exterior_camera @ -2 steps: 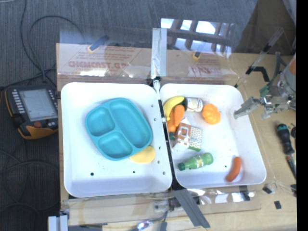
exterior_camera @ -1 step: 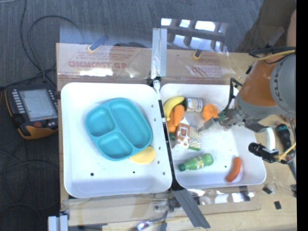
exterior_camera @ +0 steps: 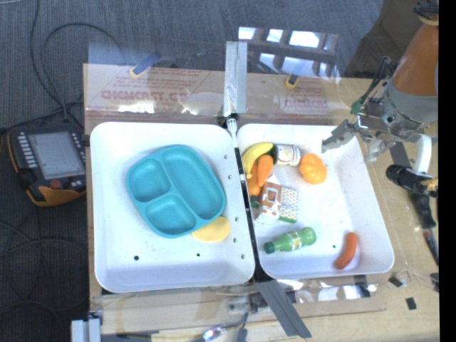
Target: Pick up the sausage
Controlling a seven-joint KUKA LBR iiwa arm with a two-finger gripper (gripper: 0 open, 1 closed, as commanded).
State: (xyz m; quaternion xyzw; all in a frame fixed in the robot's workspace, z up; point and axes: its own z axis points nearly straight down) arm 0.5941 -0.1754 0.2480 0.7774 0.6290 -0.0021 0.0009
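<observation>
The sausage is a short red-orange link lying near the front right corner of the right bin, clear of the other items. My gripper hangs over the far right corner of that bin, well behind the sausage. Its fingers are spread open, with nothing between them.
The right bin also holds an orange fruit, a banana, a carrot, a white can, a small carton and a green bottle. In the left bin sit a blue divided plate and a yellow piece.
</observation>
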